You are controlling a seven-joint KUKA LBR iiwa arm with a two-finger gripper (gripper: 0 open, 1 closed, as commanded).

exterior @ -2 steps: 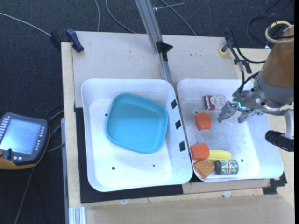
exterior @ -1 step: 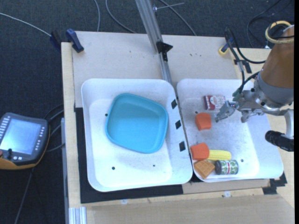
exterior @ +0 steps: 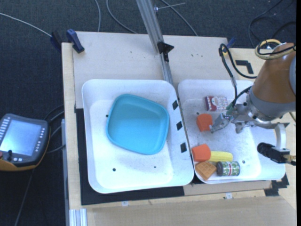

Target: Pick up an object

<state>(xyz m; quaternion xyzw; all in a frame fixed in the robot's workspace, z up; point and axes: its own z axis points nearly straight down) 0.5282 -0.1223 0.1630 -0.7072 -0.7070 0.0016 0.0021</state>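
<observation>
My gripper [exterior: 229, 125] hangs over the middle of the right bin [exterior: 263, 173], its fingers spread open with nothing between them. An orange cube [exterior: 204, 122] lies just left of the left fingertip [exterior: 217, 125]; whether they touch I cannot tell. Behind it rests a red and white box [exterior: 215, 102]. Near the bin's front edge lie an orange-red block [exterior: 201, 152], a yellow corn cob [exterior: 221, 156], a tan waffle piece [exterior: 205, 170] and a small dark jar [exterior: 228, 168] on its side.
The left bin [exterior: 94, 173] holds a large blue plate [exterior: 138, 123]. A metal pole [exterior: 153, 25] slants down to the divide between the bins. A black cable [exterior: 229, 69] curves to the wrist. A teach pendant [exterior: 21, 140] lies off the bench at left.
</observation>
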